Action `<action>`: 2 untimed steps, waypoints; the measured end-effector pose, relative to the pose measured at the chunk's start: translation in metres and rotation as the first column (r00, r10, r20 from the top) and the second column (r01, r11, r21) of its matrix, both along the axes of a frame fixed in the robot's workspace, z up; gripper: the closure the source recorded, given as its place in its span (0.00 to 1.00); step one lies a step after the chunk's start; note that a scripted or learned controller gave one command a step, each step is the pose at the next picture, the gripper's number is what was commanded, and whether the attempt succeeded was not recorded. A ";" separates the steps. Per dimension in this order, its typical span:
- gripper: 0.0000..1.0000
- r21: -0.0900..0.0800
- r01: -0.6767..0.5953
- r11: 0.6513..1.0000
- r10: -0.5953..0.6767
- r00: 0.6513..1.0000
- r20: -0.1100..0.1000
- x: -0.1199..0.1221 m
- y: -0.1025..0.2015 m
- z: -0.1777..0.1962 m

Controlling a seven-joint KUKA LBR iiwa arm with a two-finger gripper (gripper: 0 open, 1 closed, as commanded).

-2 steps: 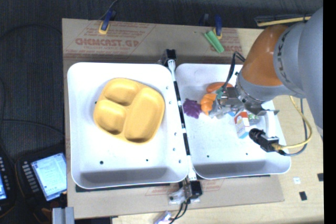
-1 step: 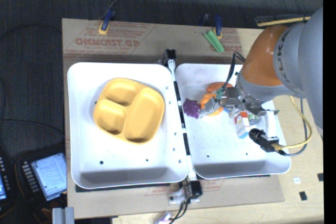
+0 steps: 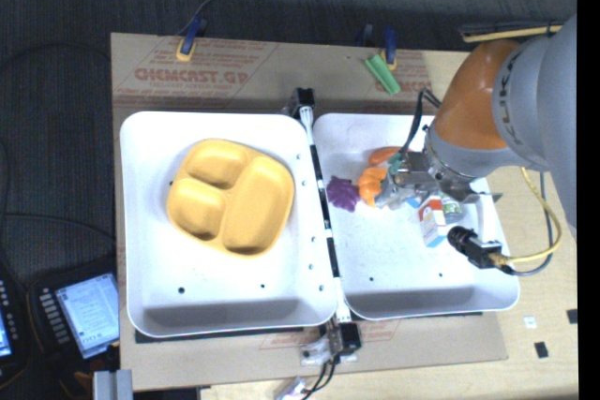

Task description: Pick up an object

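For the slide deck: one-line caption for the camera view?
KUKA arm's end effector low in the right bin by an orange object and purple toy; yellow tray in left bin.

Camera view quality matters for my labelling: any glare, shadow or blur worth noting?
Camera view: even lighting, white bins bright with mild washout; soft shadow under the yellow tray; small objects beside the gripper look slightly soft, crowded by the arm.

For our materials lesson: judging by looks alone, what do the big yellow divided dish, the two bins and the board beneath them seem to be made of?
Yellow divided dish: probably moulded plastic; smooth, rounded, softly glossy.
White bins: apparently thin formed plastic; rounded rims, faint sheen.
Board: looks like corrugated cardboard; matte brown, printed red lettering, held by clamps.
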State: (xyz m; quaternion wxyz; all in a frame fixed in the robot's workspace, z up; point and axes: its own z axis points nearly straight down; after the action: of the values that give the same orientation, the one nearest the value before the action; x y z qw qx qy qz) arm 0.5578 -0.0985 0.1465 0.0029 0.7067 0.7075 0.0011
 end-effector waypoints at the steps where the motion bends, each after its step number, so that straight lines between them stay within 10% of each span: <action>1: 0.00 0.000 0.000 1.000 0.000 1.000 0.000 0.000 0.000 0.000; 2: 1.00 0.000 0.000 1.000 0.000 1.000 0.000 0.000 0.000 0.010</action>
State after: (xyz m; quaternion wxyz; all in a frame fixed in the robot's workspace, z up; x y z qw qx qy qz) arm 0.5581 -0.0985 0.1561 0.0030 0.7067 0.7075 0.0011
